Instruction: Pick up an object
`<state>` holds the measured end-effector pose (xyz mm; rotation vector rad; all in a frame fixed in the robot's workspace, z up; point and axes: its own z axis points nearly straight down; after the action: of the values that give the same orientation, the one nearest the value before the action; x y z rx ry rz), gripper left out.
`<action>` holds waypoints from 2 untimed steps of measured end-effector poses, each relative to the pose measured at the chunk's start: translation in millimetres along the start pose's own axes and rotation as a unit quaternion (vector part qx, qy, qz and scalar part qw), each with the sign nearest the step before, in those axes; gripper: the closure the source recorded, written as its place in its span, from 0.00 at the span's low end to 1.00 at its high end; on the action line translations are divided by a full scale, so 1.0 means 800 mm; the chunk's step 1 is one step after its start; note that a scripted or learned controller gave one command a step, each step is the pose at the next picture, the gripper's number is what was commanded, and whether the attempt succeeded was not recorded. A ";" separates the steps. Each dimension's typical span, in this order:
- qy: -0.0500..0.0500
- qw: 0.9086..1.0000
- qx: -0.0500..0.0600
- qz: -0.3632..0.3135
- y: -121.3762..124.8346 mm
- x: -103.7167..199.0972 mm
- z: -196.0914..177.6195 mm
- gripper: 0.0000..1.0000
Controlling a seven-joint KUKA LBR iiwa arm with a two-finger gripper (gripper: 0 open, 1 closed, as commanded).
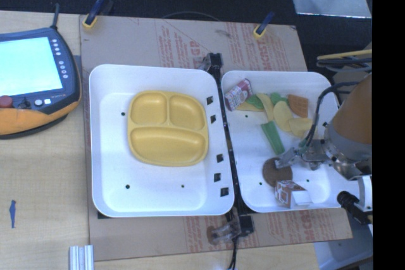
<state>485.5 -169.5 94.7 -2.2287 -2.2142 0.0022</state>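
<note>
The right bin (319, 82) holds several small objects. A red-and-white carton (238, 95) lies at its far left corner, with yellow pieces (280, 112), an orange-brown piece (299, 104) and a green stick (273, 136) near the middle. A brown round disc (272, 172) and a small brown-and-white box (289, 193) sit toward the front. My gripper (287, 161) reaches in from the right and hangs low over the bin, just above the disc's right edge and beside the green stick's lower end. Nothing is visibly lifted.
The left bin (107, 155) carries a yellow divided plate (169, 128). A teach pendant (35, 82) lies on the bench at the far left. Black clips run along the divider (223, 136) between the bins. The arm's body (354, 129) overhangs the right bin's right rim.
</note>
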 end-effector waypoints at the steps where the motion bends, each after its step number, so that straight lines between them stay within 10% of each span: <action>1: 0.000 1.000 -0.004 -0.009 0.066 0.086 0.000 0.00; 2: -0.001 1.000 -0.007 -0.007 0.193 0.080 -0.081 0.00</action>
<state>640.0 -106.7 159.2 -2.2208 -2.2367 -0.0107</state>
